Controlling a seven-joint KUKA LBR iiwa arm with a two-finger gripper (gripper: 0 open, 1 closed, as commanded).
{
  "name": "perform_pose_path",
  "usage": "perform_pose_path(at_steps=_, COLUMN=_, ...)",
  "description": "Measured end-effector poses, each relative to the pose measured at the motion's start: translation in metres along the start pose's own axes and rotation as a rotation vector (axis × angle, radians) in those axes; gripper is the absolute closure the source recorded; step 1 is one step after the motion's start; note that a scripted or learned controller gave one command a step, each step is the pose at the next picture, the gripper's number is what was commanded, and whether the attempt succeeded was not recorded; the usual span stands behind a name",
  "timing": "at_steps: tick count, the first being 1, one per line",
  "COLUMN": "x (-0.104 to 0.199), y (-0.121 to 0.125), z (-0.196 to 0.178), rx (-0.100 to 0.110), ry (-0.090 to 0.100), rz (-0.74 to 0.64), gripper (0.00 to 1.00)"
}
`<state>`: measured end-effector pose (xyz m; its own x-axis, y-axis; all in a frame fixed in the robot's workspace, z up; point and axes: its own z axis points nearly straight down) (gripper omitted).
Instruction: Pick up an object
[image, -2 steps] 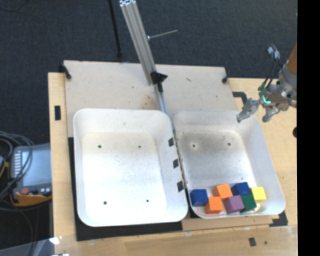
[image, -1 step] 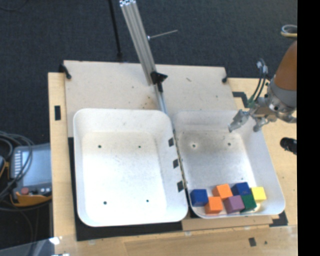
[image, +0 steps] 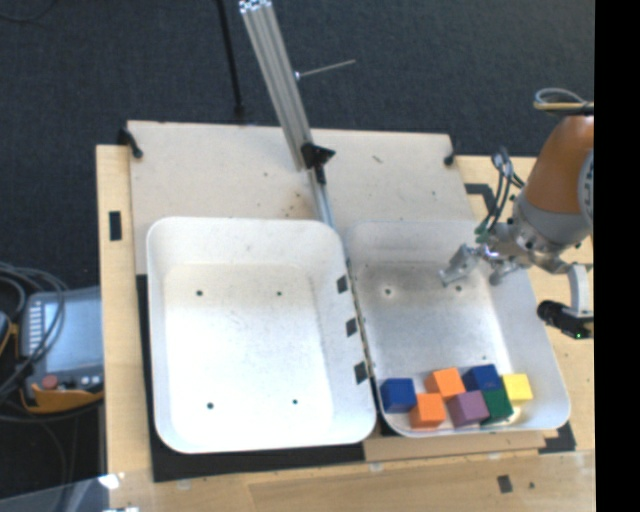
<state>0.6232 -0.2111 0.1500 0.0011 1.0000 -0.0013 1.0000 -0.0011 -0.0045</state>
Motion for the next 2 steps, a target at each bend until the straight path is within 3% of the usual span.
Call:
perform_pose_path(at_steps=1, x=-0.001, y=-0.001, z=0.052, rx=-0.001, ry=0.0, rz=0.003, gripper=0.0)
perform_pose_path(at_steps=2, x=-0.002, y=0.001, z=0.037, rx=-0.009, ry=-0.001, rz=0.006, gripper=1.0)
